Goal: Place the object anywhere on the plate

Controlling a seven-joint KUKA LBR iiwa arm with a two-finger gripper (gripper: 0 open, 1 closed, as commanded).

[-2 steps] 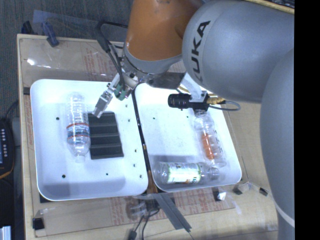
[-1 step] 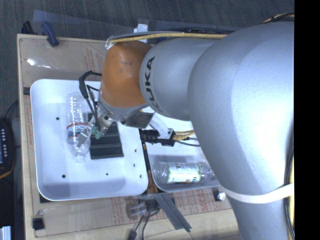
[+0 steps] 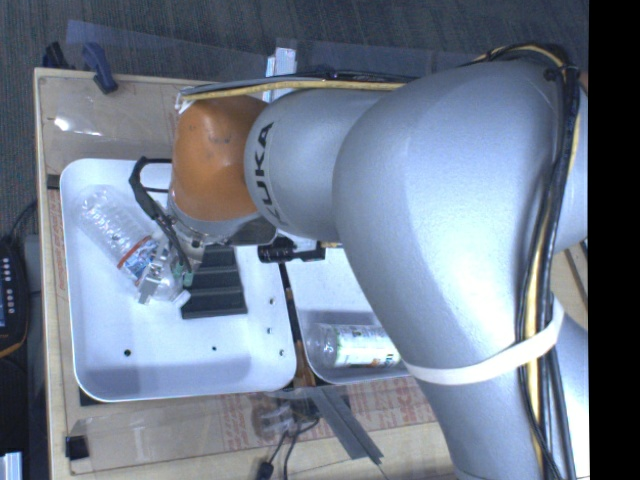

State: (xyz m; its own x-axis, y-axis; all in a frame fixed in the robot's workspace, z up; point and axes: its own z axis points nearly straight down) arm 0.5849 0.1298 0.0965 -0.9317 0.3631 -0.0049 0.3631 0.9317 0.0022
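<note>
The big grey arm comes in from the right and lies across most of the bench, its smooth rounded body covering much of the right bin. The orange band sits above the wrist, over the far right part of the left bin. Below it the dark gripper points down into this bin, with black ribbed fingers close to the white floor; it cannot be told if they are open or closed, and nothing is seen between them. A clear plastic bottle, crinkled, with a red and blue label, lies tilted in the left bin, just left of the gripper. A second clear bottle with a green label lies in the right bin, near its front edge, partly under the arm.
</note>
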